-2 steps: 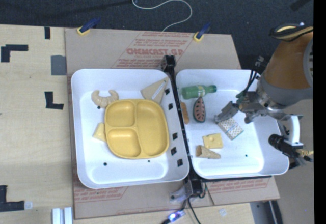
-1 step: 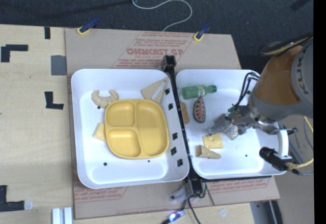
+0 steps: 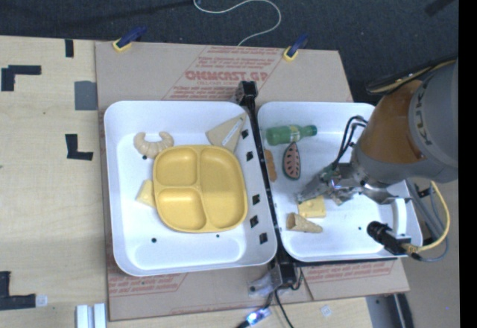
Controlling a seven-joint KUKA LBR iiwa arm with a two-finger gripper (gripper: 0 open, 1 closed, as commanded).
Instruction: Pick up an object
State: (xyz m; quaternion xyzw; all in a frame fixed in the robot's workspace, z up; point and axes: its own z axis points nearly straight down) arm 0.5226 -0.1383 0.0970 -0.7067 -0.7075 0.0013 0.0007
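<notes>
In the left bin (image 3: 119, 192) I count one yellow divided plate (image 3: 200, 188) with four compartments, smooth and rounded at the corners. Above its left edge lies one curled tan croissant-like piece (image 3: 151, 143); one pale wedge (image 3: 144, 193) pokes out from under its left side, and another pale wedge (image 3: 228, 132) leans by the divider at its upper right. A row of black clips (image 3: 257, 192) runs down the divider between the two bins.

In the right bin (image 3: 339, 244) there is one green bottle (image 3: 291, 133) lying on its side, and just below it one brown oval piece (image 3: 291, 161). Lower down sit one pale yellow block (image 3: 312, 207) and one tan wedge (image 3: 304, 224), close together. My gripper (image 3: 319, 187) hangs just above that block; I cannot tell whether it is spread or closed, nor whether it touches anything. My grey arm (image 3: 425, 125), with its orange band, covers the bin's right side
</notes>
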